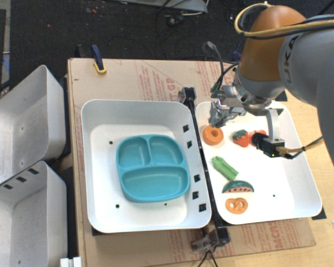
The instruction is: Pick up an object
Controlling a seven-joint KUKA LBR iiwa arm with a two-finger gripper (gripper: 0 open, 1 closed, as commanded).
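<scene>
Reaching in from the right, the arm's bulk hid the far corner of the right bin (300, 202), and the gripper (218, 117) hung just above an orange ring (213, 135); whether its jaws were open or closed could not be told, and nothing showed between them. Beside the ring lay a red piece (242, 138), a green piece (225, 168), a watermelon slice (238, 187) and a pretzel (236, 205). A teal divided plate (153, 167) sat in the left bin (94, 149).
</scene>
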